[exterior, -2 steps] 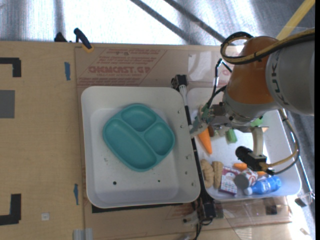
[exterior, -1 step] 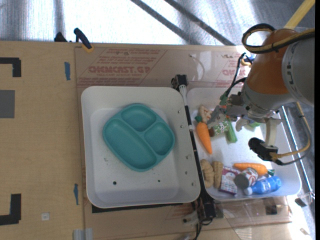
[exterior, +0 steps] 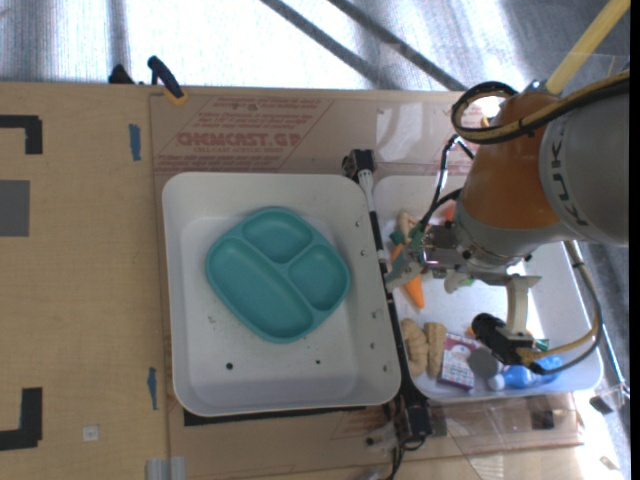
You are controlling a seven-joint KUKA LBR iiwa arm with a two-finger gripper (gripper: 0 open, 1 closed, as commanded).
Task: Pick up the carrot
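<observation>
Hanging low, the tool (exterior: 418,260) crowds the carrot (exterior: 414,290) against the right bin's (exterior: 586,298) left wall.

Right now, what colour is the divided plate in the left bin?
Teal, a plain blue-green, on the divided plate in the camera view.

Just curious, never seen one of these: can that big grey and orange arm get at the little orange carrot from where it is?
Probably yes. The gripper is low in the right white bin, right beside the orange carrot, with nothing lying over it.

Brown cardboard sheet (exterior: 80,268) covers the bench — beyond its far edge, grey floor (exterior: 300,28) streaked with light.
</observation>
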